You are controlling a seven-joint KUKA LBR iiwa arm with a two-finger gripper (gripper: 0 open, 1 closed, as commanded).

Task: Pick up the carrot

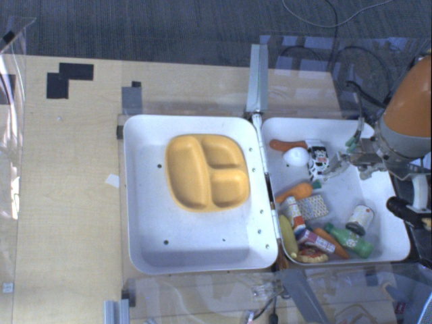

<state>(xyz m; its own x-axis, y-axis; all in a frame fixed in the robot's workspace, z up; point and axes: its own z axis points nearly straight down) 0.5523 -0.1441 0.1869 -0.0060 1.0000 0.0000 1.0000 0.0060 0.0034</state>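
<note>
Reaching in from the right, the grey arm with its orange band [412,106], wrist low over the right bin [378,201]. At its tip the pincer [335,164], pointing leftward above the bin's upper middle; how far open, cannot tell, and nothing seen between its fingers. Just left of the pincer, a small black-and-white toy [316,160], close enough to look touching though not certain. Further left of that, a white ball [295,156], and above the ball an orange-red curved piece [289,144]. Below and left of the pincer, apart from it, the carrot [295,192], lying slantwise on the bin floor near the left wall. Directly under the carrot, a grey mesh-patterned block [313,207] and a small can [292,211]; lower still, a yellow banana [287,235] along the left wall, among a heap of packets. Below and right of the pincer, a white cylinder with a red band [361,218] and a green bottle [351,240]. Far to the left of the pincer, past the divider, the left bin [145,181] holding a yellow compartment plate [206,171]. Both bins side by side on the wooden counter [67,194].
</note>
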